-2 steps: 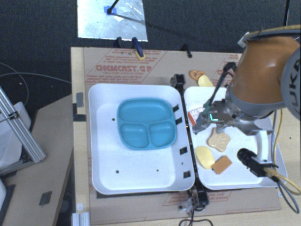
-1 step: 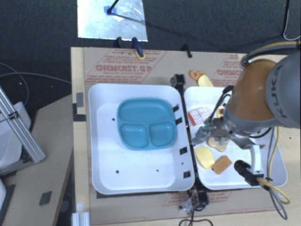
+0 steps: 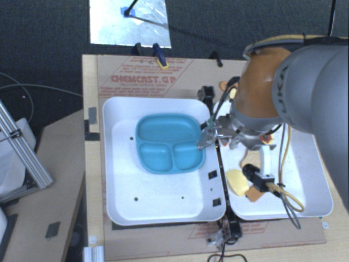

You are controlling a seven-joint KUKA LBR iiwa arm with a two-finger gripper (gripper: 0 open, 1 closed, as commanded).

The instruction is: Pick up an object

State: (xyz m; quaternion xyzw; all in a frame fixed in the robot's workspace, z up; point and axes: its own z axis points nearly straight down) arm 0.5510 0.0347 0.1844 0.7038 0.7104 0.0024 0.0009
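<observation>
Arm (image 3: 305, 86) loomed closest to the lens, grey with an orange band, reaching in from the right and bent down over the seam between the bins. End effector (image 3: 205, 139) sat low at the right rim of the blue plate (image 3: 166, 143), touching it or just beside it; couldn't tell which. Whether it was wide or narrow couldn't be told either: too small, partly hidden under the wrist. Nothing was visibly held.

Plate was the likely target, my read. It had three compartments and lay flat in the left bin (image 3: 125, 201), toward the upper middle, its right edge near the wall next to the right bin (image 3: 313, 192). It looked level, no corner lifted, so not picked up yet.

Progress, as a judgement: approach looked done, grasp unconfirmed, lift not done. Left to do: close on the rim, then raise the plate clear of the bin. A thin rim gives poor purchase, so a slip seemed possible.

Outward: a yellow piece (image 3: 236, 182) and an orange piece (image 3: 254, 192) lay touching in the right bin near its left wall, nearer the camera than the end effector. Two small dark bits (image 3: 212, 174) sat by the left bin's right wall, too small to name. Both bins rested on a cardboard sheet (image 3: 142, 78) on the desk (image 3: 65, 162), with a blue clamp (image 3: 160, 55) at the sheet's far edge.
</observation>
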